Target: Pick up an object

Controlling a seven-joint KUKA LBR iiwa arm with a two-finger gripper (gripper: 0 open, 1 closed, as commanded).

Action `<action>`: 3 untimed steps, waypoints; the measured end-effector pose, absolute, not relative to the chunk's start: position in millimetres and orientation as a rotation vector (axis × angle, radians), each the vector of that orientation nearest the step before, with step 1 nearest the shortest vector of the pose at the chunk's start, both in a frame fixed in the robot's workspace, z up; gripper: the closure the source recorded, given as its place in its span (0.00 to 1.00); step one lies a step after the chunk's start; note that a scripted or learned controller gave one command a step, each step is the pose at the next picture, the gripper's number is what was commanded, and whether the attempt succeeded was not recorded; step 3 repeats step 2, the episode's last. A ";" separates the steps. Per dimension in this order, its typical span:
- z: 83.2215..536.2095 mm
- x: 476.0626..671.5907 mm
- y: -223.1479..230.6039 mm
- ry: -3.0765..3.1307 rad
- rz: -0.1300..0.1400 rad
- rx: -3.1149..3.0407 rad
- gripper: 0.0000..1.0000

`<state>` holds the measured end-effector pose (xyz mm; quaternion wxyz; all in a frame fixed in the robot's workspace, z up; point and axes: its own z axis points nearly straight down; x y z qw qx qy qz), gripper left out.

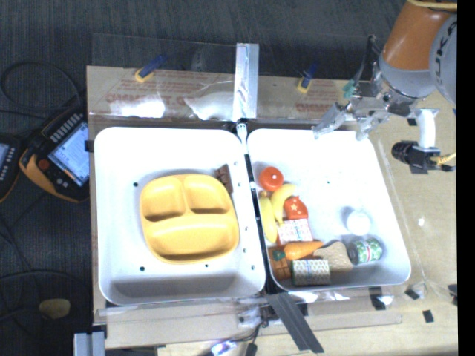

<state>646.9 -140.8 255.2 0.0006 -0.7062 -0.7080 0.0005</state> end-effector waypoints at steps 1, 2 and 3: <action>110.3 629.0 -112.5 -2.321 0.006 -2.118 0.00; 90.1 570.3 -109.8 -2.360 -0.003 -2.096 0.00; 90.1 570.3 -109.8 -2.360 -0.003 -2.096 0.00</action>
